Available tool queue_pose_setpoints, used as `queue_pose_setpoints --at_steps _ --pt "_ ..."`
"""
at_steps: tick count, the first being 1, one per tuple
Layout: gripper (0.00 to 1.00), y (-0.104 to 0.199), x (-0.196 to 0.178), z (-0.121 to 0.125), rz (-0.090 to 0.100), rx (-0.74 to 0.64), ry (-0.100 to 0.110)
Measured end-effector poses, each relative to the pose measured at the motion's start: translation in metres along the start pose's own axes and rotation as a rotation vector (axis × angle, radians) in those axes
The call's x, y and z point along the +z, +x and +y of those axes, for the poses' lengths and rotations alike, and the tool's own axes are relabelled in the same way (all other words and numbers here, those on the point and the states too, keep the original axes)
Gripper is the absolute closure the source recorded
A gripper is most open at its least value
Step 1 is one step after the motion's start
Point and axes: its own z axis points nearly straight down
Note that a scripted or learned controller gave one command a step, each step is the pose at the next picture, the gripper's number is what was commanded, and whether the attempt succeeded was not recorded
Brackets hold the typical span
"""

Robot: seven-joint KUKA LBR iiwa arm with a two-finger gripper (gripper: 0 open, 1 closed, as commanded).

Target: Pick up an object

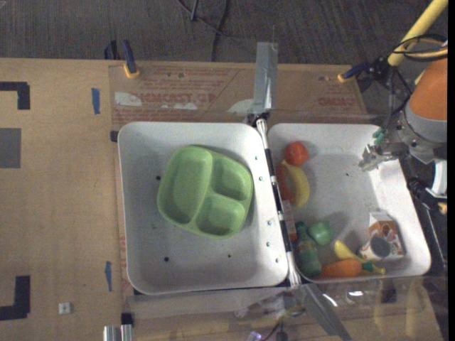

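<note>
- Reaching in from the right edge of the frame, the grey arm (426,112) with its orange band hangs over the upper right corner of the right bin (334,148).
- At the arm's tip, the gripper (371,156) sits just inside that bin's right wall, over bare white floor; how far it is open I cannot tell, and nothing is seen in it.
- Near the right bin's upper left, a red tomato (296,153) lies just above a yellow banana (298,183), which rests beside the wall dividing the two bins.
- Lower in the same bin, a small green pepper-like toy (321,232) lies just right of a dark green bottle (307,253).
- Along the bin's lower edge an orange carrot (343,268) lies on its side, with a small yellow piece (346,251) touching its top.
- At the bin's lower right corner a small carton (384,236) stands tilted against the wall.
- Filling the middle of the left bin (142,212), a green divided plate (206,190) lies flat, turned at a slant.
- Both bins sit on the brown cardboard-covered bench (57,204), with blue tape bits at its left.
</note>
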Motion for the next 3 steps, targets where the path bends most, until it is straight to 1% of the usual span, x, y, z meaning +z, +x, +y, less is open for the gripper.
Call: queue_pose_setpoints --at_steps 1,2,3 --pt "1.00 -0.002 0.039 -0.032 0.003 -0.170 -0.001" --pt "1.00 0.050 -0.043 -0.037 0.003 0.244 0.007" --pt "0.00 0.050 -0.042 -0.038 0.003 0.243 0.008"
